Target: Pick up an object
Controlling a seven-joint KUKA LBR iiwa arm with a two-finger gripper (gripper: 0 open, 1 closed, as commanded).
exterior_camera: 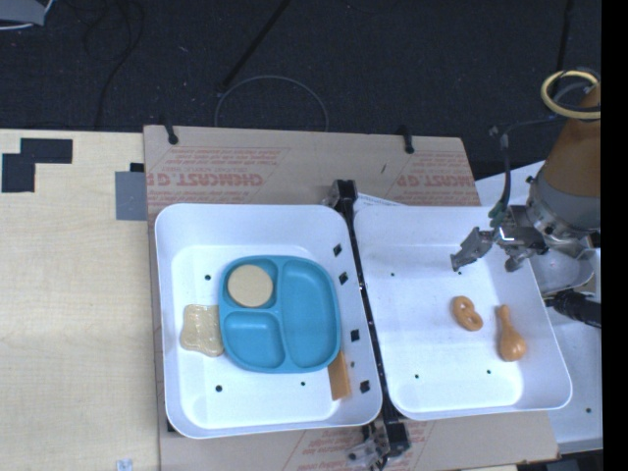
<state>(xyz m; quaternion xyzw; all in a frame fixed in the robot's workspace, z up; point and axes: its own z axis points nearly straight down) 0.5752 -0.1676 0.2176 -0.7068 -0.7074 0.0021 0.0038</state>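
Observation:
In the right bin (422, 381) lie an orange pretzel-shaped piece (467, 313) and a tan drumstick-shaped piece (508, 335). My gripper (473, 248) hangs over the bin's upper right part, above and slightly left of the pretzel, apart from both pieces. Nothing shows between its fingers. The left bin (186, 400) bears a blue divided plate (281, 313) with a round tan cookie (249, 286) in its upper left compartment. A pale bread slice (202, 330) lies against the plate's left side, and a brown stick (339, 376) lies at its lower right.
The arm's grey body with its orange band (574, 155) stands over the right bin's far right edge. A black divider (358, 302) runs between the two bins. Cardboard (294, 170) lies under both bins, with cables on the dark floor behind.

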